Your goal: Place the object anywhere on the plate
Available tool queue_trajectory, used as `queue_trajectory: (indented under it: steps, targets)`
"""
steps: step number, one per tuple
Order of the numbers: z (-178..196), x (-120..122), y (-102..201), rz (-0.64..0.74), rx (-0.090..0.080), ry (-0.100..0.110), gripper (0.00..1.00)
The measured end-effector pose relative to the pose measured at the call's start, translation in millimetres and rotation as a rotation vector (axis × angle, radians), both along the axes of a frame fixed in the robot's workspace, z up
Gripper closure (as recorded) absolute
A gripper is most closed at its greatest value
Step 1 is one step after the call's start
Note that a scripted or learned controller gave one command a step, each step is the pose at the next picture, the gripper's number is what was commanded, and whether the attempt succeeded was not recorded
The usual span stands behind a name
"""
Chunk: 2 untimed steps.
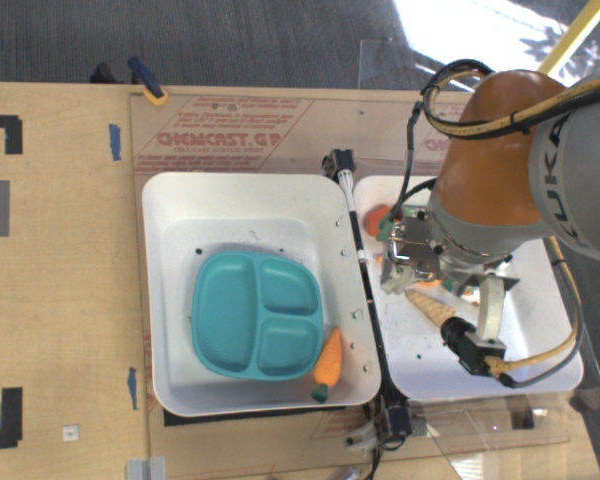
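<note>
Worktop (60,268): tan board carrying two white bins; dark carpet beyond.
Left bin (170,208): holds the teal plate (255,313), well to the left of the claw. An orange carrot (328,360) lies against the plate's near-right rim, off its surface.
Right bin (540,368): the arm hangs over it, with the claw (420,258) low among small items, a cone-shaped piece (432,308) just below it.
Claw state: cannot tell; the wrist hides it, and no object is seen in its grip.
Step, judged: pick phase, nothing yet on the plate.
Next move, judged: secure one object, lift clear of the bin wall, carry left, release over the plate.
</note>
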<state>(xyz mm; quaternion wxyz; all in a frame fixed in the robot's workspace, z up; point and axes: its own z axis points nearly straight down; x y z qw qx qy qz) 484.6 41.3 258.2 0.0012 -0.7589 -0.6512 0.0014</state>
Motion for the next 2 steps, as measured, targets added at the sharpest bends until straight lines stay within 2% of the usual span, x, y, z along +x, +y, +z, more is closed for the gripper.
queue_trajectory:
  steps: [1, 2]
  targets:
    - [-75.0, -7.5, 60.9, -0.097, 0.0, 0.007, 1.0]
    - [-63.1, -5.3, 60.0, -0.097, 0.0, 0.003, 1.0]
